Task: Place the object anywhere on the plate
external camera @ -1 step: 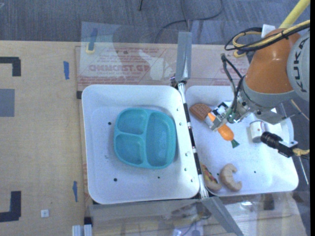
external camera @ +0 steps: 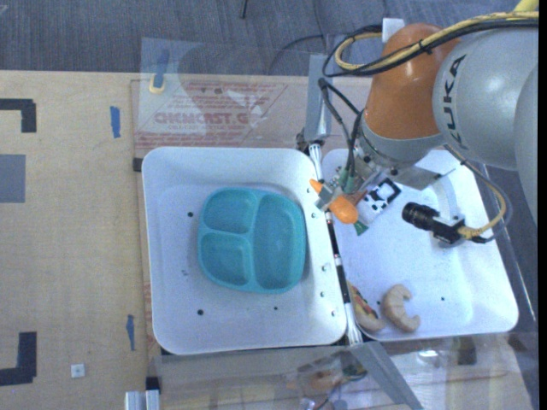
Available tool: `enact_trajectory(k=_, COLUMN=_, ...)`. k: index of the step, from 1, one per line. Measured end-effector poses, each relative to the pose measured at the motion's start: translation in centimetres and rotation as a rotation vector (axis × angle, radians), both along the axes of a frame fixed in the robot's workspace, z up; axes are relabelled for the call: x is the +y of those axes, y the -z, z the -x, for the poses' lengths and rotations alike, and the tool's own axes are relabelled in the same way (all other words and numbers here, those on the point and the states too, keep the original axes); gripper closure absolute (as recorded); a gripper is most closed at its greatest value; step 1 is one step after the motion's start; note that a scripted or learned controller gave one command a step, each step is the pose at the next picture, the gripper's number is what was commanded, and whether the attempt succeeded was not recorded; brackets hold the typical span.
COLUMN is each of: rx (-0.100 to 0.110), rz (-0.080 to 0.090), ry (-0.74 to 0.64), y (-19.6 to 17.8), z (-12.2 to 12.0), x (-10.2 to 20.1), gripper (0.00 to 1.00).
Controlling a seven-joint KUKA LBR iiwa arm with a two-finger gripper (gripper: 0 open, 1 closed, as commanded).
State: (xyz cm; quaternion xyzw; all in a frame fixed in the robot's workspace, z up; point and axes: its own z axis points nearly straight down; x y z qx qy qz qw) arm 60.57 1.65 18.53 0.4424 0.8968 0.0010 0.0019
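You see the gripper (external camera: 340, 196) closed on a small orange object (external camera: 344, 211), probably light and smooth, so grip its middle; the plate (external camera: 253, 239) lies at nine o'clock.

We've got loads of open floor around the plate (external camera: 253, 239) in the left bin (external camera: 171, 314). The right bin (external camera: 479, 301) is tighter: arm (external camera: 427, 84) over its top-left corner, croissant (external camera: 401, 307) by the bottom edge.

- Teal divided plate (external camera: 253, 240) sits in the left bin (external camera: 171, 314), centre frame.
- Gripper (external camera: 340, 202) above the bins' shared edge, an orange object (external camera: 344, 211) at its tip.
- Tan croissant-like piece (external camera: 402, 307) lies lower right.
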Motion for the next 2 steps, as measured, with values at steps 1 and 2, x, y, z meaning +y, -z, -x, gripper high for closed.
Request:
enact_trajectory(k=1, rx=0.003, rz=0.000, ry=-0.089, y=-0.89, z=2.85, x=6.37, gripper=1.00)
enact_trajectory(k=2, rx=0.003, rz=0.000, ry=-0.089, y=-0.89, z=2.85, x=6.36, gripper=0.00)
